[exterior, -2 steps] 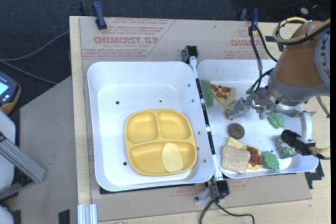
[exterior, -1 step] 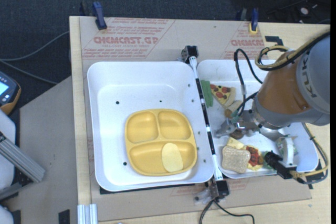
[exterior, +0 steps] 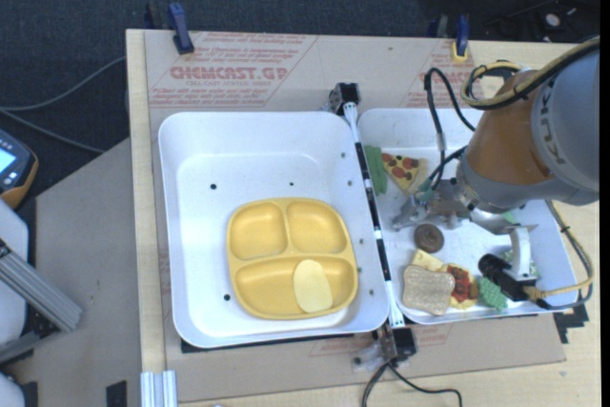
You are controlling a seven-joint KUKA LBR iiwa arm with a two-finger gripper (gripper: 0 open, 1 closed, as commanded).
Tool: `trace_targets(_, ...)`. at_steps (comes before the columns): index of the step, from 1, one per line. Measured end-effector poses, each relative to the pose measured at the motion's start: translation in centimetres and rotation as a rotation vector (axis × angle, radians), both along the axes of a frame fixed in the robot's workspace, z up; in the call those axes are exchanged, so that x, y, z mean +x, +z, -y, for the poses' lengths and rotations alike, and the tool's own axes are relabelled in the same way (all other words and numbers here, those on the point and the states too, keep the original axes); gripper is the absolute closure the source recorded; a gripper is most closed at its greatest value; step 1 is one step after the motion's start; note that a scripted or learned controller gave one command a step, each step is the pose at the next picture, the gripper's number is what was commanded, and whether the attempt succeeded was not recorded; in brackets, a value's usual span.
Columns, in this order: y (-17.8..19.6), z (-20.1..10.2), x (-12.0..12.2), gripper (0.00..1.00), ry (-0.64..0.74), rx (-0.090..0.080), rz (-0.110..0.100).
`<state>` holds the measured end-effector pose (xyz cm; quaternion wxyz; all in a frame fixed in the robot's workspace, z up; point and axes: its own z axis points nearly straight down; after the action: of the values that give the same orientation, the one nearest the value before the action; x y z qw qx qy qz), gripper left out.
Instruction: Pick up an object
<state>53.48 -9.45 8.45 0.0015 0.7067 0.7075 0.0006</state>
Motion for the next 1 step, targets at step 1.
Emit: trace_targets(1,-0.02,0.41,-3.95,0.0,-0.003,0.003,-0.008)
